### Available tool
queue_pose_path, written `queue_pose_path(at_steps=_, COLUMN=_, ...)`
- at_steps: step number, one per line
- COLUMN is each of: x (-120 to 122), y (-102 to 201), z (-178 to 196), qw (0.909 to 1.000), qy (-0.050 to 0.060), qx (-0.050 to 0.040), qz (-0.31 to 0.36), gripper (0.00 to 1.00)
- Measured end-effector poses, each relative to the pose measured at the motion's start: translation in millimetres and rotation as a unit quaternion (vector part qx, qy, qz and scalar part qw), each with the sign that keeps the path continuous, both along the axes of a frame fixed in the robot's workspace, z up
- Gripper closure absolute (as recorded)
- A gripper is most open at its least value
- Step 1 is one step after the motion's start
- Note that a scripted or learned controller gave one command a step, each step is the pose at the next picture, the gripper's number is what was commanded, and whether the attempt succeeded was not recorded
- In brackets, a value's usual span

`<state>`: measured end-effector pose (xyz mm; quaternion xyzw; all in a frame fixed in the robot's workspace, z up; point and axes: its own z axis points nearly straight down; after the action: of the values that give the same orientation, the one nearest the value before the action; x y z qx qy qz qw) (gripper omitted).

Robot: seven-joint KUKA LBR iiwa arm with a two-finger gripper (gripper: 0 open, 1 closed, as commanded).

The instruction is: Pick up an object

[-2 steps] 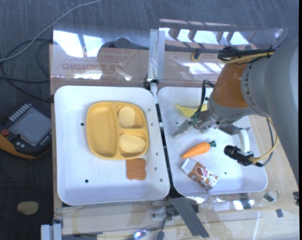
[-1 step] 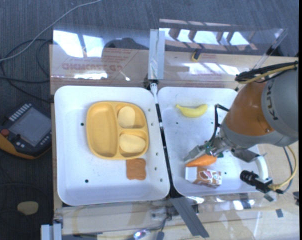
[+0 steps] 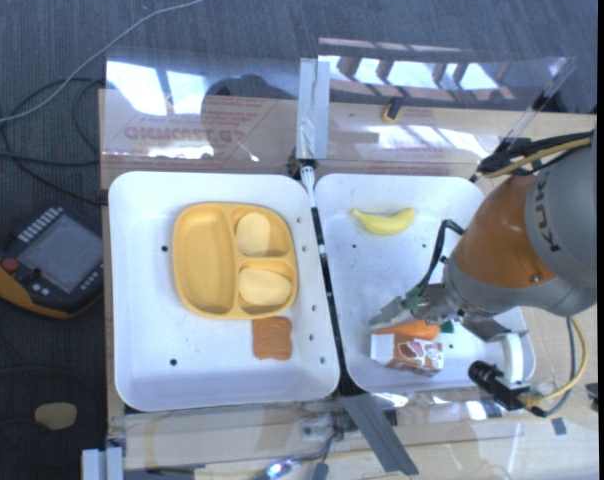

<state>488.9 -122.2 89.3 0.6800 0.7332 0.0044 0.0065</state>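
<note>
Two white bins sit side by side on the bench (image 3: 542, 128). The left bin (image 3: 142, 298) holds a yellow divided tray (image 3: 204, 263) and a brown piece (image 3: 273, 339) just below it. The right bin (image 3: 382, 373) holds a banana (image 3: 385, 220) near its far wall. The end effector (image 3: 422, 313) hangs directly over an orange-and-white carton (image 3: 410, 350), apparently touching it; whether it is apart or together cannot be told.
</note>
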Motion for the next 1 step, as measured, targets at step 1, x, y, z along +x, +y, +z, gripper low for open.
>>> queue_pose_path(at_steps=1, x=40.4, y=-1.8, z=-1.1, qw=0.9833, qy=0.004, qx=0.0019, qz=-0.182, gripper=0.00)
